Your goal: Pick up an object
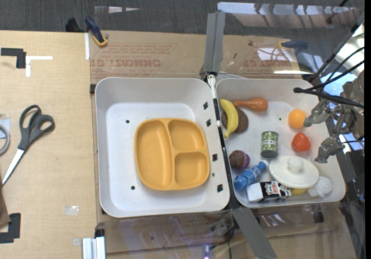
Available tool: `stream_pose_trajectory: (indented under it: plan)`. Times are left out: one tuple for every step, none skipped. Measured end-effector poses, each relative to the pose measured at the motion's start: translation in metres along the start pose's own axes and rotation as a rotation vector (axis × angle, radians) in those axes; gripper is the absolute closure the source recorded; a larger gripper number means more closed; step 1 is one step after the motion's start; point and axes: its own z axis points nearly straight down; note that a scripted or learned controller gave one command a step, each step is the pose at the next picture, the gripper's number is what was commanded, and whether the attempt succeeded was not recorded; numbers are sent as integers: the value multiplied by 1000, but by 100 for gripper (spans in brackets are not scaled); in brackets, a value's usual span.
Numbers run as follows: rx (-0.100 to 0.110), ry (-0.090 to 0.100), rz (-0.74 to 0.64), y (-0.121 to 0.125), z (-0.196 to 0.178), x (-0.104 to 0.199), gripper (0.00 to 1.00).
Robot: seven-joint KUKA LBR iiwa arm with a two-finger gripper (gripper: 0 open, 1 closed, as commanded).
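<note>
Fingers (324, 130) spread open above right bin (342, 185), holding nothing.

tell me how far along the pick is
Done: nothing looks picked yet. The banana, green can, white lid and the rest lie in the right bin; the left bin holds a yellow divided plate. In hand: the gripper sits at the right bin's far right edge, near the red object, with nothing visibly between its fingers. Left: grasp and lift one item.
</note>
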Motion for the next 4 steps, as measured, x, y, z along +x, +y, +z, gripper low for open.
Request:
stream_pose_trajectory:
  plan:
    - [9,-20,-161,-22,143,-24,0]
    - [27,-38,-40,39,145,-46,0]
    - [15,-9,-65,47,156,-116,0]
    - [1,-4,33,-10,164,-70,0]
